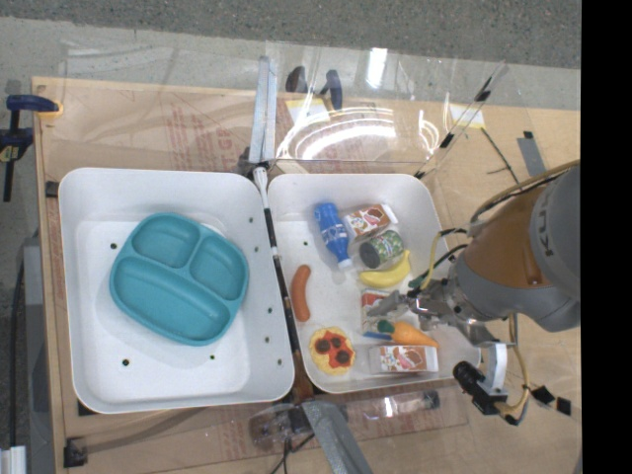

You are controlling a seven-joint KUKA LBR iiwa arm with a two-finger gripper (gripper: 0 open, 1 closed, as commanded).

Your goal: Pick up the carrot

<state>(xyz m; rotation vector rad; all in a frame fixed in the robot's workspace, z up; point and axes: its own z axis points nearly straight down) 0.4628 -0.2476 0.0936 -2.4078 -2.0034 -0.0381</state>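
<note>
Carrot (412,334) lies in the right bin (427,197), beside a carton (403,360). Hand (400,309) hovers at its green end; grip unclear. Approach step: next, lower and close squarely.

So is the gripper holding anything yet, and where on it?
Cannot be told: the gripper sits right at the carrot, but no grasp is visible.

orange carrot (413,335), teal plate (178,277), blue bottle (332,232), yellow banana (385,276).
</note>
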